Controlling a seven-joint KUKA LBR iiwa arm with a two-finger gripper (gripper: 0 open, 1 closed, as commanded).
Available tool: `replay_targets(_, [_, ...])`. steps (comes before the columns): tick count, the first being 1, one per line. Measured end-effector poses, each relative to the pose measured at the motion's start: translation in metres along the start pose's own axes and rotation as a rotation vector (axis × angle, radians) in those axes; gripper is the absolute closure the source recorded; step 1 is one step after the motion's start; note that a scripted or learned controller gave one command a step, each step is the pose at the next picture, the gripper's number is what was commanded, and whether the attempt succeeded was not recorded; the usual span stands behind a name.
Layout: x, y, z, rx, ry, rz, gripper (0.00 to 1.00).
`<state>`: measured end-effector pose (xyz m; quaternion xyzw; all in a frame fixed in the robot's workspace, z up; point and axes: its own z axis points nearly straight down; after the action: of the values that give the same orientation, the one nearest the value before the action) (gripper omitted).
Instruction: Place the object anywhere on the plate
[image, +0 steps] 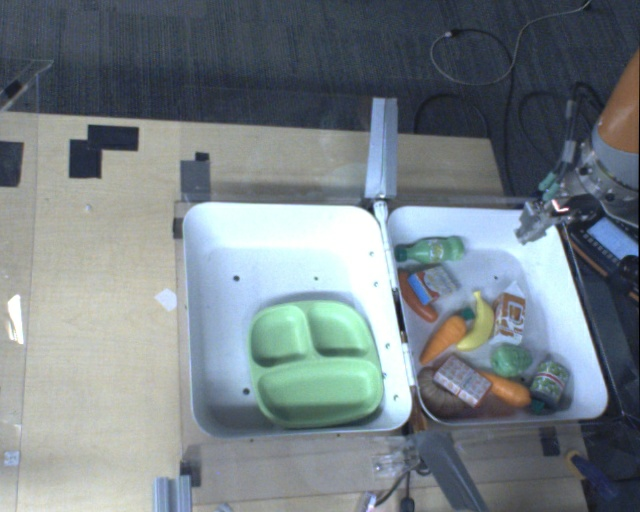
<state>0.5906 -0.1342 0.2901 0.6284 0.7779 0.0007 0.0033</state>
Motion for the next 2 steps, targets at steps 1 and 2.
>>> replay_targets(1, [0.114,0.001,0.099,0.006,0.004,0.14,1.0])
replay_targets(2, [0.228,-0.036,0.107,0.007,0.004,0.225,1.0])
